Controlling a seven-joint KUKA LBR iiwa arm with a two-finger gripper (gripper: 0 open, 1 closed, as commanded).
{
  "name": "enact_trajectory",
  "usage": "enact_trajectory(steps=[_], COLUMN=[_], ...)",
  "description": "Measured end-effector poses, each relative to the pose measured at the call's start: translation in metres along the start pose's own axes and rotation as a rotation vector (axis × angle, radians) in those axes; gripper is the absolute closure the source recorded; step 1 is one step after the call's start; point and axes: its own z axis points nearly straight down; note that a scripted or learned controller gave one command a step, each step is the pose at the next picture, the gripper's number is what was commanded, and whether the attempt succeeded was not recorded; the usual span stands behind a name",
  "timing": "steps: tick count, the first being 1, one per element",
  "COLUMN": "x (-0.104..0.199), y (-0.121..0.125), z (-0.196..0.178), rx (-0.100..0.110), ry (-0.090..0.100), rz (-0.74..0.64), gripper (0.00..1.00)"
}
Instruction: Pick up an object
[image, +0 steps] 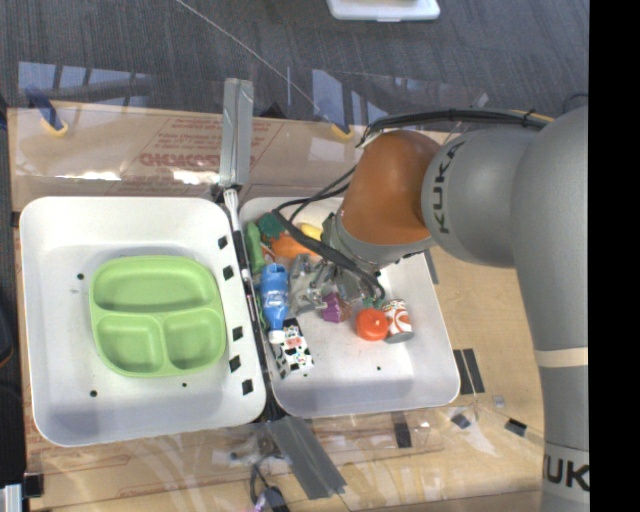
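Basically we can't tell the gripper (330, 290) state, it hangs low in the right bin (425, 375) over a purple toy (332, 311) beside the blue bottle (274, 293), so we should centre on one item before closing.

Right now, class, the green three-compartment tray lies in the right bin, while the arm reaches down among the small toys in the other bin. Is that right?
Not quite. The camera view shows the green tray lying in the left bin, not the right. The arm does reach down among the small toys, such as the orange ball, in the other bin, the right one.
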Motion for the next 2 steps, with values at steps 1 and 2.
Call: enact_trajectory(steps=[1, 2], x=[-0.0241, -0.0237], y=[-0.0529, -0.0524], z=[-0.0509, -0.05], rx=[-0.002, -0.004], ry=[-0.002, 0.0], rz=[-0.153, -0.153], gripper=[1.0, 0.0])
